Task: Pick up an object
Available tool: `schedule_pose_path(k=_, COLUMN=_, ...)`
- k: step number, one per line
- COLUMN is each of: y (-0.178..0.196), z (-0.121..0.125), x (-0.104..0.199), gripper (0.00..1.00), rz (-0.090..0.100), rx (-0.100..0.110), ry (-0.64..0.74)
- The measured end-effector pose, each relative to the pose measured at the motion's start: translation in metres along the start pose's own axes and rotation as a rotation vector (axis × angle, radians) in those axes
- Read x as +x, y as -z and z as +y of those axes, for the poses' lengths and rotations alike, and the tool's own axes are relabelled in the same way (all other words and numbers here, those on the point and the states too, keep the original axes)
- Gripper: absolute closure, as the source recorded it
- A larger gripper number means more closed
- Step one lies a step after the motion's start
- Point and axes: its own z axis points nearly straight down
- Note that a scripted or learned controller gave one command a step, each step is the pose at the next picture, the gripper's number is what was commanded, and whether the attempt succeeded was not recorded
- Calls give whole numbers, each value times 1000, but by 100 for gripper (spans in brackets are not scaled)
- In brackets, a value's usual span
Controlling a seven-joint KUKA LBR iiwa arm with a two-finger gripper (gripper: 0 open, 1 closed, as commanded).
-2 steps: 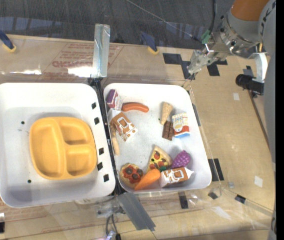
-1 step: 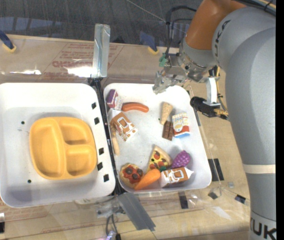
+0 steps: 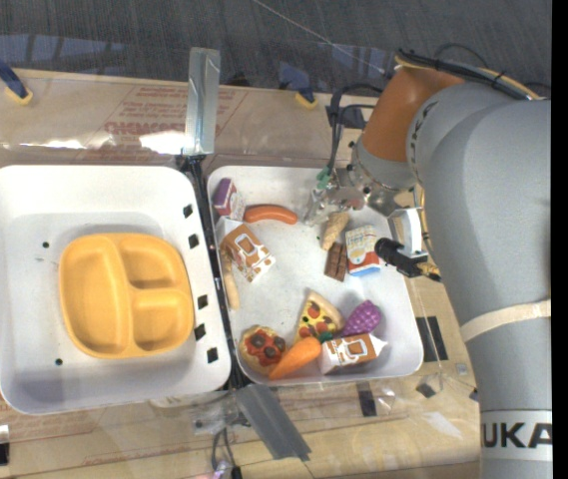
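My gripper (image 3: 327, 200) hangs low over the far right part of the right bin (image 3: 293, 183), just above a tan bread stick (image 3: 333, 230). Close by lie a brown chocolate bar (image 3: 336, 260), a small red and white carton (image 3: 363, 250) and a sausage (image 3: 270, 214). A purple carton (image 3: 226, 198) stands in the far left corner. I cannot make out anything held in the gripper.
Nearer the front of the right bin lie a box with a house print (image 3: 249, 252), a pizza slice (image 3: 318, 317), purple grapes (image 3: 361, 319), a carrot (image 3: 298, 359), a round pizza (image 3: 262, 345) and another carton (image 3: 351, 352). The left bin (image 3: 24, 198) holds a yellow divided tray (image 3: 124, 292).
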Motion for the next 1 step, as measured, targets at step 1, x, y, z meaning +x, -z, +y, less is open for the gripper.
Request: schedule_pose_path(k=1, y=1, z=2, x=24, gripper=100, rz=2, rx=4, ry=-305)
